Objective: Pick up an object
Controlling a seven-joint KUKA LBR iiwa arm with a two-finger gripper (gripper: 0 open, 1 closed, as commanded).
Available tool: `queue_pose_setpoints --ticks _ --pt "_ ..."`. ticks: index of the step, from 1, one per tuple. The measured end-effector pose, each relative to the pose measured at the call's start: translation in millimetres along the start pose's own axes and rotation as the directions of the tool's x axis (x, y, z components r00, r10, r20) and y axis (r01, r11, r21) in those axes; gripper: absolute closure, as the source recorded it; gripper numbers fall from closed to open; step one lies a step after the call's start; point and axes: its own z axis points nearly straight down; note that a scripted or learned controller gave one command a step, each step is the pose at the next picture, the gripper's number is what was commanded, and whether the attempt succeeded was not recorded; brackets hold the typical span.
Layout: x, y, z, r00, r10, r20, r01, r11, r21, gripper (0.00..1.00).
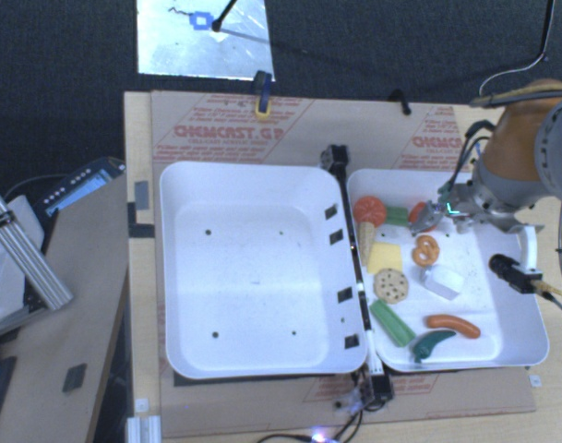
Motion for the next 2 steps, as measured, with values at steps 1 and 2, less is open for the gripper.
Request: queue_pose_setpoints --ticks 1,2 --pt "-0.1 1.3 -11.5 1.0 0.0 0.0 0.0 1.0 -0.004 1.0" --pt "45.0 -108.7 26.4 1.0 0.004 -0.004 -0.004 1.0 0.022 1.0"
